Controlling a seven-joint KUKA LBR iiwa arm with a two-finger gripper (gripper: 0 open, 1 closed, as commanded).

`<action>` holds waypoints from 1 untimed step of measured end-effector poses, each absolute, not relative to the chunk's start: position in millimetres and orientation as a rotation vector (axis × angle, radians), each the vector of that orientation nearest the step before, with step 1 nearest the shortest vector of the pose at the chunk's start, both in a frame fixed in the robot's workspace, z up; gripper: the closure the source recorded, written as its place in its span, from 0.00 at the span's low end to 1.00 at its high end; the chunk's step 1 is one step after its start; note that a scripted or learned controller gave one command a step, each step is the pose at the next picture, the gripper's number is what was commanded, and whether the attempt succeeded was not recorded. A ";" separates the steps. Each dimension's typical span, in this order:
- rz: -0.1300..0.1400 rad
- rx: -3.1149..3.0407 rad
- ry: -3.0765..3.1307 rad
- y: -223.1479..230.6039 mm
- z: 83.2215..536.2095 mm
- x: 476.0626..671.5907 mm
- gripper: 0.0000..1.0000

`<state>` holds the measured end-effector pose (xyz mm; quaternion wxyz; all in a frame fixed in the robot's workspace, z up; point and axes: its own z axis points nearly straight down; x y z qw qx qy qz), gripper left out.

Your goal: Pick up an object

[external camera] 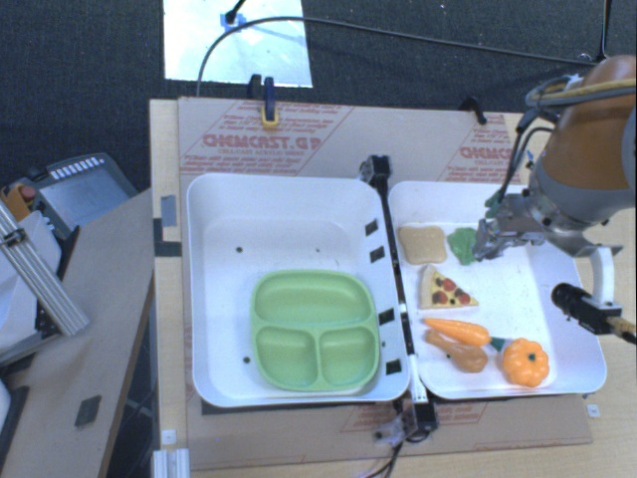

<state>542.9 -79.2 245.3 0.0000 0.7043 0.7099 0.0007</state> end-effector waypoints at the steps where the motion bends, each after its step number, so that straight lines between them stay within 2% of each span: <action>1: 0.002 2.212 2.231 -25.2 234.1 530.6 1.00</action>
